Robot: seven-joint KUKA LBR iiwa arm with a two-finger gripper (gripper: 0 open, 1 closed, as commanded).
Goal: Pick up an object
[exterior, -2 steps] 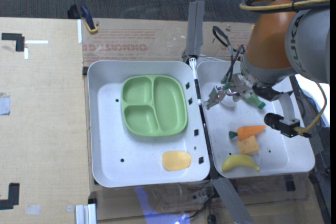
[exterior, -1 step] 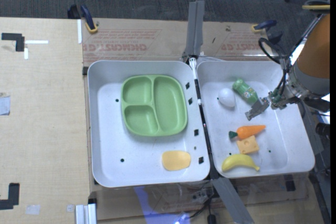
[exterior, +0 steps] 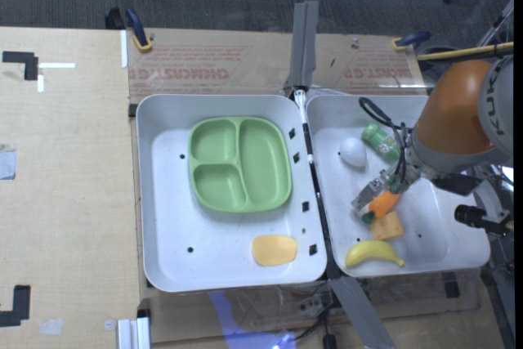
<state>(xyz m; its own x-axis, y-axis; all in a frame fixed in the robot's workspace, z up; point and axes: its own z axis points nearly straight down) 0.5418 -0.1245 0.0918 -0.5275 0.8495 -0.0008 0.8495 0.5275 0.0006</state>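
In the right bin [exterior: 458, 257], my gripper [exterior: 369, 198] is down among the objects, right against an orange carrot [exterior: 385, 202] with a green tip. The arm's orange band [exterior: 458, 106] hangs above and hides part of the bin. Just below the carrot lies an orange block [exterior: 389, 226], and a yellow banana [exterior: 373, 255] rests near the front wall. A white ball [exterior: 353, 152] and a green object [exterior: 380, 139] lie toward the back.
The left bin [exterior: 155, 200] holds a green divided plate [exterior: 240, 164] and a flat yellow piece [exterior: 274, 250] near its front. A divider [exterior: 309, 167] separates the two bins. Bare wooden bench top [exterior: 57, 176] stretches off to the left.
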